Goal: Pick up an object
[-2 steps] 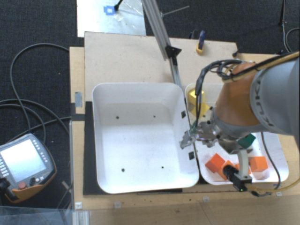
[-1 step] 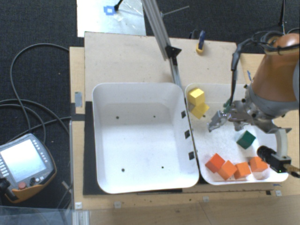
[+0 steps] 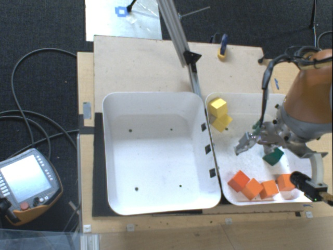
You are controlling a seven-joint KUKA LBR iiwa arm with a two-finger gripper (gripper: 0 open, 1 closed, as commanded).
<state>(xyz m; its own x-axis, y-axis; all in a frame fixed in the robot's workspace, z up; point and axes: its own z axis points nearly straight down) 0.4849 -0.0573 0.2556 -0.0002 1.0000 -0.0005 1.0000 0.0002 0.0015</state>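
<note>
Green block (image 3: 273,157) in right bin (image 3: 244,202), just right of jaws (image 3: 244,146); jaws spread apart, grasping nothing.

**Count of things on the bench**

Two white bins: the left bin (image 3: 156,155) and the right bin (image 3: 244,113). Two yellow blocks (image 3: 218,113). Four orange blocks (image 3: 260,185). One green block (image 3: 273,156). One blue-and-yellow clamp (image 3: 223,47) on the board.
</note>
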